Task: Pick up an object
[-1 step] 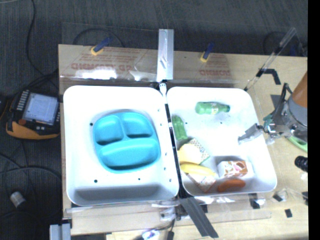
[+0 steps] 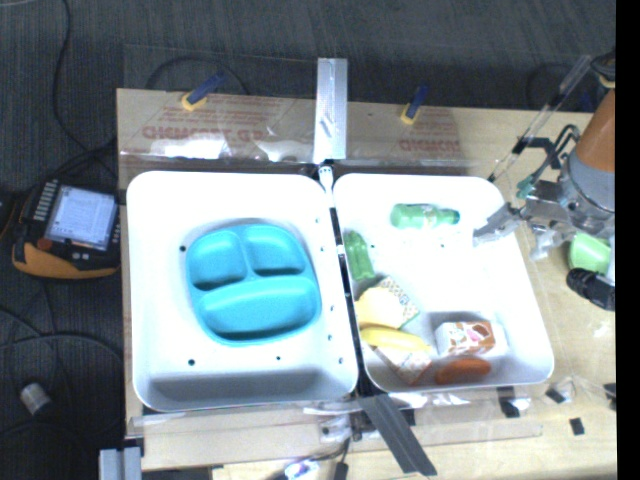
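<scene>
1. The gripper sits at the upper right corner of the right bin, over its rim; whether it is open or closed cannot be made out, and nothing is seen in its grasp.
2. The nearest object to it is a green bottle, lying on its side near the back of the right bin, a little to the gripper's left and apart from it.
3. A darker green item lies along the bin's left wall, below the bottle.
4. Toward the front of that bin are a pale patterned packet, a banana just in front of it, a small carton to the banana's right, and a red piece at the front wall.
5. The left bin holds a blue divided tray with three compartments, roughly in its middle.
6. The arm, with its orange band, enters from the right over the bench.
7. A small screen device lies on the floor to the left of the bench.
</scene>
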Tool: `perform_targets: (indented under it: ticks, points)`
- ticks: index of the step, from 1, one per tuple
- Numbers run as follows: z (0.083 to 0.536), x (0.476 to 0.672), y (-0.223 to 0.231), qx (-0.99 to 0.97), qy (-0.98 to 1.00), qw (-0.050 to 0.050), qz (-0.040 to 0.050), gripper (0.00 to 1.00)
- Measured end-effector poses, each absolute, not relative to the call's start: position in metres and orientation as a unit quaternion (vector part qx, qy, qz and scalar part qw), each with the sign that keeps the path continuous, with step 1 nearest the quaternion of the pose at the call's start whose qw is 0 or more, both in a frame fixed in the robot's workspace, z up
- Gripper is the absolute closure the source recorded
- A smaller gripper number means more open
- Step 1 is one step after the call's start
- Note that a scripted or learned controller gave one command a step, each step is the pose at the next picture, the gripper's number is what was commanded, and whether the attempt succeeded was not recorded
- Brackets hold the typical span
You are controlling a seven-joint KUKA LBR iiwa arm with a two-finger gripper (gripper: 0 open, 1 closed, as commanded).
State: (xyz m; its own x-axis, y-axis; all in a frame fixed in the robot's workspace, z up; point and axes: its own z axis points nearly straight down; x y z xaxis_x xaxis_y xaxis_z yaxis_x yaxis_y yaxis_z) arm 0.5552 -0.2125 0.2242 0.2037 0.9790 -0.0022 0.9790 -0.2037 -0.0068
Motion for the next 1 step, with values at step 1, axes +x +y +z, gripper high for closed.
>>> perform_targets:
  ticks: [1]
  points:
    - [0.2302, 0.5547, -0.2128, -0.776, -0.631, 0.004, 0.0064, 1.0]
